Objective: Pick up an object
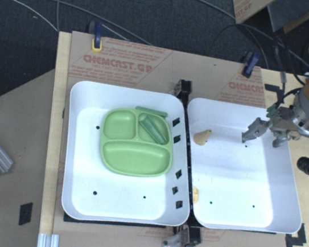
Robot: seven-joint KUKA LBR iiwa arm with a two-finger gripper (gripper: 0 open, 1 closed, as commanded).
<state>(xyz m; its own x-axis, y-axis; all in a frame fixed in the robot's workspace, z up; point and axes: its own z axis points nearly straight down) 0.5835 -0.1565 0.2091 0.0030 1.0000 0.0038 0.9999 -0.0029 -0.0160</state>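
Hovering open and empty, the tool [265, 134] should descend squarely over the tan object [201, 136] to its left (well apart), fingers straddling before closing.

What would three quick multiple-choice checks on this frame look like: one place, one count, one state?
1. Where is the green divided plate?
A. left bin
B. right bin
C. on the bench outside the bins

2. How many compartments does the plate have?
A. two
B. three
C. five

3. What is between the fingers of the gripper?
A. the plate
B. the tan object
C. nothing

Answers: 1 A, the plate lies flat in the left bin. 2 B, two small sections above one long one. 3 C, the open fingers hang over the right bin, apart from the tan object near that bin's left wall.
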